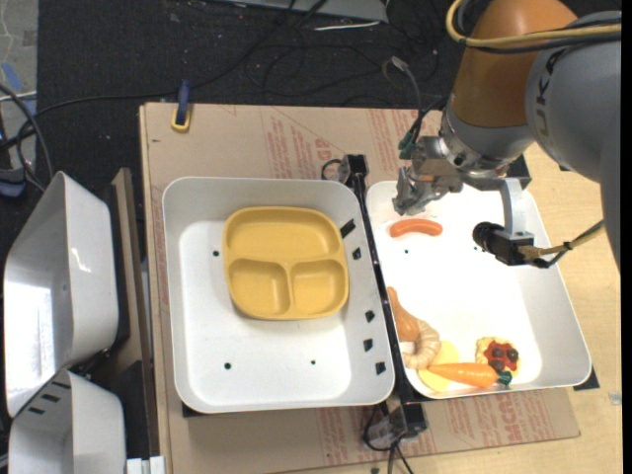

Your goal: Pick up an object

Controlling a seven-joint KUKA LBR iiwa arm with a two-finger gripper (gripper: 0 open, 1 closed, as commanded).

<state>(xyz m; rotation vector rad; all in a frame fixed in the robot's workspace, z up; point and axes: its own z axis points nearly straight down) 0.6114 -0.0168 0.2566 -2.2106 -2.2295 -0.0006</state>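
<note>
My gripper (413,201) hangs over the far left part of the right bin (548,294), just above and left of an orange sausage (415,229) lying on the bin floor. Nothing shows between the fingers. Along the bin's near left side lie a chicken drumstick (403,316), a shrimp-like piece (423,348), a carrot (462,373) and a small pizza slice (497,354).
The left bin (197,344) holds a yellow divided plate (286,262). Spare white bins (59,265) stand off the bench at the far left. A yellow-handled tool (181,115) lies at the bench's far left corner.
</note>
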